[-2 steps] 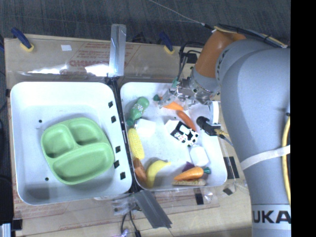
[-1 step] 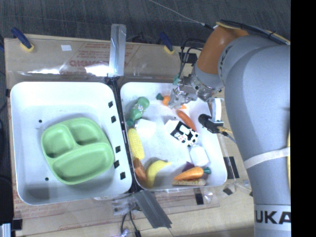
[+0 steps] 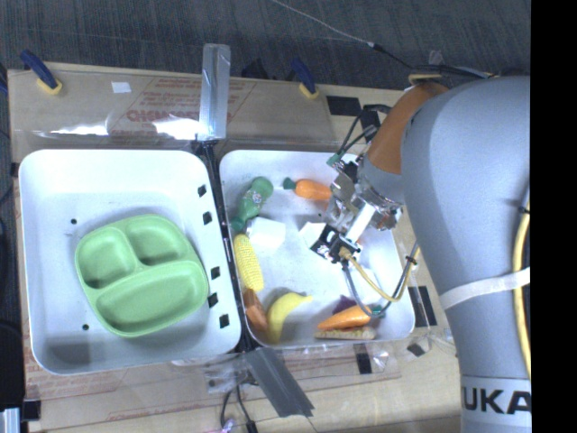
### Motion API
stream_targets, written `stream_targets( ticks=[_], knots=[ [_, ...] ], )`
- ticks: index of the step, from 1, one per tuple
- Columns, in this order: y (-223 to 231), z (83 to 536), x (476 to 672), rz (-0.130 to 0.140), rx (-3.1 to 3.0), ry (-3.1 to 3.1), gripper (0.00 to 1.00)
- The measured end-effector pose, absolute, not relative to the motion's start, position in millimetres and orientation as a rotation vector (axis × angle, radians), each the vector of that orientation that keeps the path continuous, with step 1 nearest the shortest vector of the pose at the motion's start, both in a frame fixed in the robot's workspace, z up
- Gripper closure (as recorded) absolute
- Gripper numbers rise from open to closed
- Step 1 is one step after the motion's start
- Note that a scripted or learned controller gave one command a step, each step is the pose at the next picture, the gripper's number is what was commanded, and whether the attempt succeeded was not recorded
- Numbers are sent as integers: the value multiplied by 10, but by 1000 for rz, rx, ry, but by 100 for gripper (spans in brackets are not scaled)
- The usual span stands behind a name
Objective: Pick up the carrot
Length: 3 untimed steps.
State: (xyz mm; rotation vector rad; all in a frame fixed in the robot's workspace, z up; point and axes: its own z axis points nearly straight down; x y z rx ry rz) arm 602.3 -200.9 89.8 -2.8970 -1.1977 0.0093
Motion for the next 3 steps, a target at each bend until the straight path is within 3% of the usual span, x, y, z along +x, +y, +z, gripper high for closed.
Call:
stream_targets(
  ticks=[1, 2, 3],
  knots=[
    [-1939, 916, 6058, -3, -2887, -1207, 0],
    [-1743, 914, 6264, 11, -3030, -809, 0],
    [-1080, 901, 6248, 11, -3103, -452, 0]
  ],
)
